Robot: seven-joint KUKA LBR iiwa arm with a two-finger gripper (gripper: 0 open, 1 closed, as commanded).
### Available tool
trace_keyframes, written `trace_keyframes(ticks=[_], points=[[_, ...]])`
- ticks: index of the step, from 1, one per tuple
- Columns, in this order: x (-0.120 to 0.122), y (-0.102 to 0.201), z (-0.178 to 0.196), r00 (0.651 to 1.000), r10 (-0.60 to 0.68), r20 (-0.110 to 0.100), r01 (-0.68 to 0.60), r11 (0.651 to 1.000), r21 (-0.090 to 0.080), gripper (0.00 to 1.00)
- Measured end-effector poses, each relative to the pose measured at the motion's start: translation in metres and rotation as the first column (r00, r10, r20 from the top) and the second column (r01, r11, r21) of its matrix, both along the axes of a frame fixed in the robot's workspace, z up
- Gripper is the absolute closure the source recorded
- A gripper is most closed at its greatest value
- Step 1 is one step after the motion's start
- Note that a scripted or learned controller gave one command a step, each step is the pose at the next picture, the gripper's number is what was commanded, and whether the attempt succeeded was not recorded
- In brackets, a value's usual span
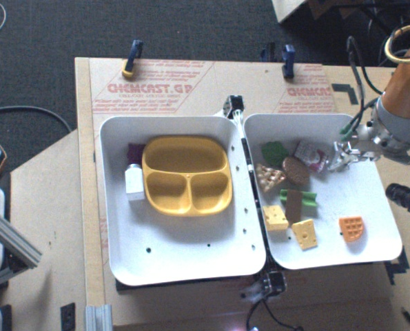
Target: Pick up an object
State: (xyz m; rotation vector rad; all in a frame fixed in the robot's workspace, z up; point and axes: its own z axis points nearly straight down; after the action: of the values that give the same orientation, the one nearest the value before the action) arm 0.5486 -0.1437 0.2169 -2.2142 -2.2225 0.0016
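My gripper [342, 156] hangs over the upper right part of the right bin [377, 205], its metal fingers pointing left toward a pink and white wrapped item [309, 156]. Left of that lie a green piece [273, 150], a brown oval piece [295, 171], a waffle-like piece [269, 177], a brown bar on a green strip [296, 202], and two yellow cheese blocks [276, 217] [304, 234]. An orange waffle-shaped toy [351, 229] sits alone at the lower right. Nothing shows between the fingers.
The left bin [115, 185] holds a yellow divided tray [187, 174], a white bottle [134, 182] and a dark purple item [136, 152] beside it. Clamps [131, 59] [287, 61] grip the board's far edge. Cables run at the right.
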Motion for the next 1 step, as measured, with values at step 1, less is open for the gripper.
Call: trace_keyframes(ticks=[1], points=[[-0.0145,0.0528,0.0137,1.000,0.001,0.001,-0.001,1.000,0.000,1.00]])
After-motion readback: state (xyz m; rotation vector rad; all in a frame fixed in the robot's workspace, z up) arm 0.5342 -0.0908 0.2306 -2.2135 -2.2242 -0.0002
